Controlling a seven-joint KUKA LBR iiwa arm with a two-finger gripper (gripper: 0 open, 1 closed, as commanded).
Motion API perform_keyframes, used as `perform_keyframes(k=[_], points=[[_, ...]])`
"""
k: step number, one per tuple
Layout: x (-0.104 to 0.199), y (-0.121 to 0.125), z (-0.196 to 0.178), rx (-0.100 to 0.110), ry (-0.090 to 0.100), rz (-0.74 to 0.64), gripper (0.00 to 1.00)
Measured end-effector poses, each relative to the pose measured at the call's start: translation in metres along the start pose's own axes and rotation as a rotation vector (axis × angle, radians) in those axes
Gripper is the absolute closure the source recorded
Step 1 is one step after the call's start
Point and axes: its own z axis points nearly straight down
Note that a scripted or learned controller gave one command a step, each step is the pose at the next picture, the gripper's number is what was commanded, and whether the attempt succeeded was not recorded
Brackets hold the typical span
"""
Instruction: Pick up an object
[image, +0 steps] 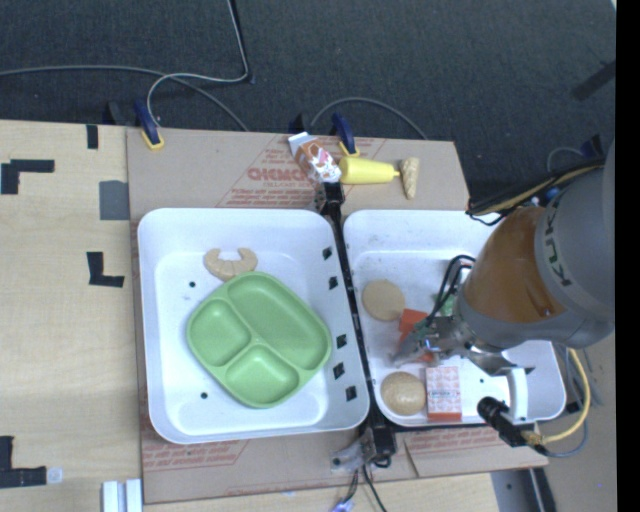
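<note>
Tool (418, 343) low over orange block (412, 322) in right bin (400, 236)

"chemo…" on cardboard sheet (262, 172)

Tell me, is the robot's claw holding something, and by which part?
It cannot be told. The gripper is low in the right bin, at an orange-red thing, its tips too blurred.
</note>
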Motion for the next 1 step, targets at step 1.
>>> perform_keyframes(k=[1], points=[[0.0824, -0.0015, -0.0880, 0.007, 0.002, -0.003, 1.00]])
